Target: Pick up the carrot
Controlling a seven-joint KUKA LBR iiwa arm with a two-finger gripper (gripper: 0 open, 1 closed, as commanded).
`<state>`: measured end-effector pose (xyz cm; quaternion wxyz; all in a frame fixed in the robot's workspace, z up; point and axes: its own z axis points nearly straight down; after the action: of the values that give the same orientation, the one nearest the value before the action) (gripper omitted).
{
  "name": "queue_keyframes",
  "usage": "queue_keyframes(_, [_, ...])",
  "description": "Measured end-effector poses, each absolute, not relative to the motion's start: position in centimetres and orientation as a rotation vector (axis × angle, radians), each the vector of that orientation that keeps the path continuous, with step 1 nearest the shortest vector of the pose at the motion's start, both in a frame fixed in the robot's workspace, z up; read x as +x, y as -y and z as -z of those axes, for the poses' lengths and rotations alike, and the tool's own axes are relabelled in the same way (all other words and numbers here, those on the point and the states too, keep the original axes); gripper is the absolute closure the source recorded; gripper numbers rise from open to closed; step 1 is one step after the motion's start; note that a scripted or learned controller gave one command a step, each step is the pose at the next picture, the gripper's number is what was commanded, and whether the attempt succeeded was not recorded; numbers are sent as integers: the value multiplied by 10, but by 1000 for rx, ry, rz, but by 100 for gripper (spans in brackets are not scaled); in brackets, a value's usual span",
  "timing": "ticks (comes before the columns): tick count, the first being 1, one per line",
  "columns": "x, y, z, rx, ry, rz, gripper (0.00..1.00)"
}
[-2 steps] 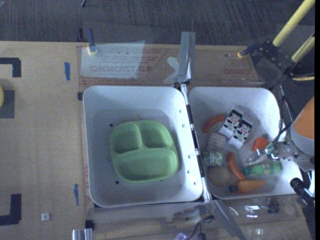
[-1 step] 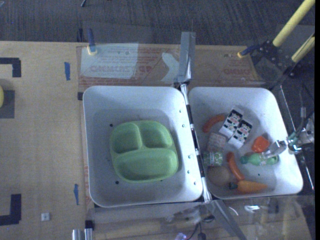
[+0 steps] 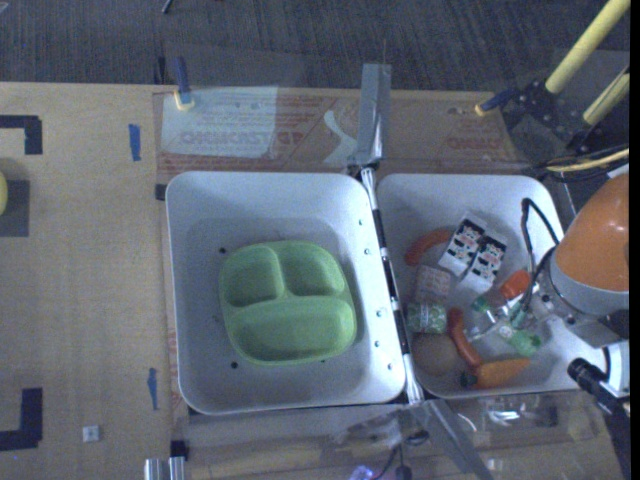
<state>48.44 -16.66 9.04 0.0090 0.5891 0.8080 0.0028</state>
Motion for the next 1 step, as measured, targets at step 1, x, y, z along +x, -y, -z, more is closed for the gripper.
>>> queue_keyframes(1, [483,224,-141,1774,-2588,0,0])
